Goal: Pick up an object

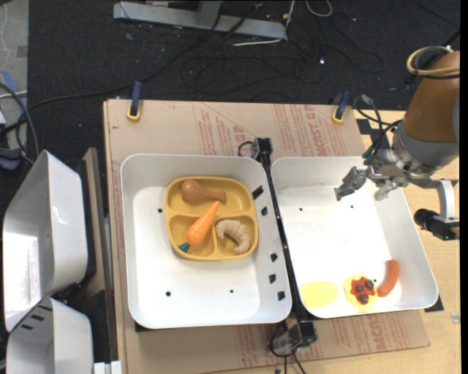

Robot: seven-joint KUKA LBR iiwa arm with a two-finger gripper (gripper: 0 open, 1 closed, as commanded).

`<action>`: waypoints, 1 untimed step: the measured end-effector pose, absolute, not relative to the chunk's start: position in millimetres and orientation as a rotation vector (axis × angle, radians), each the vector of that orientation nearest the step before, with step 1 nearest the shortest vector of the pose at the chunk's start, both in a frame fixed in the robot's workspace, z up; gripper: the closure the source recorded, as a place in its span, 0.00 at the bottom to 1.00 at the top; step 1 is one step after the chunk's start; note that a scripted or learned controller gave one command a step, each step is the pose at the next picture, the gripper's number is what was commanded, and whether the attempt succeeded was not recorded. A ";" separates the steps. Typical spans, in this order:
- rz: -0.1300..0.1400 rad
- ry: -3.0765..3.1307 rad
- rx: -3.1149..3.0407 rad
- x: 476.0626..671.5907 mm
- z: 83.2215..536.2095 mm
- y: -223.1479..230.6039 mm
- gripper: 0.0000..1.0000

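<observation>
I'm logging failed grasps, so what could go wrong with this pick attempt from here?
The gripper hangs open over bare floor in the right bin, so closing here would likely grab nothing. The sausage lies close to the bin's sloped wall, which may block a finger. The flat yellow slice offers little to pinch.

A brown board [219, 120] printed with faint red lettering covers the bench, held at its far edge by 2 yellow-handled clamps [134, 109]. Beyond it lies dark carpet [73, 51] strewn with black cables [219, 55] and a grey metal bar [197, 20]. White plastic tubs [40, 226] stand at the left.
</observation>
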State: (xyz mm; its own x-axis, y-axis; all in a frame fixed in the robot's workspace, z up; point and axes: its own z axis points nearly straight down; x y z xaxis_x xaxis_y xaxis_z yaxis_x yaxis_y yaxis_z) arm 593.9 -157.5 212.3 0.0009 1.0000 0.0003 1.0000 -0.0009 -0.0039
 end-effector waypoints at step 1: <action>0.004 -2.219 -2.221 593.0 169.4 -156.8 0.00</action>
